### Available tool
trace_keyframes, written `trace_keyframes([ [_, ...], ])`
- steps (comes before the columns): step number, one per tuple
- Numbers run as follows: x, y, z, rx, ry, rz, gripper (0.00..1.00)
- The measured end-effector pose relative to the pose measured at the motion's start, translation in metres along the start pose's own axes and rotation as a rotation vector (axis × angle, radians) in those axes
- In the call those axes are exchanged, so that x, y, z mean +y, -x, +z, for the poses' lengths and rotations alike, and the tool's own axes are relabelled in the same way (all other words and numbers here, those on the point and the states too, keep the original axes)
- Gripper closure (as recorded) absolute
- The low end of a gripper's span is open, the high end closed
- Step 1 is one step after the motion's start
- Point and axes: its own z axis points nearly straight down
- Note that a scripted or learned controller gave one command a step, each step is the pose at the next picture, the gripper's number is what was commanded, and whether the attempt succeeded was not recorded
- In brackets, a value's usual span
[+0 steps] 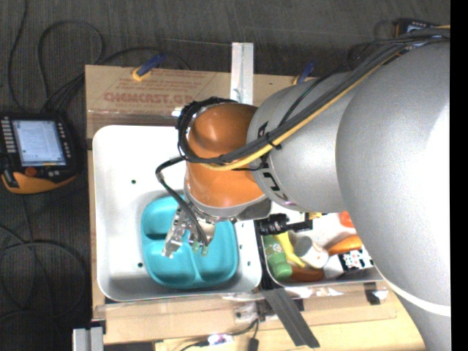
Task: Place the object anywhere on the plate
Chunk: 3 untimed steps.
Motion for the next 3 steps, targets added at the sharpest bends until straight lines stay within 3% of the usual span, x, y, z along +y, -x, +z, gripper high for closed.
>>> trace_keyframes([
  [1, 0.033, 0.003, -0.094, -0.003, 0.001, -0.084, 1.00],
  [2, 0.033, 0.003, -0.103, -0.005, -0.002, -0.084, 1.00],
  [3, 0.048, -0.018, -0.037, 0.001, -0.001, 0.196, 1.00],
])
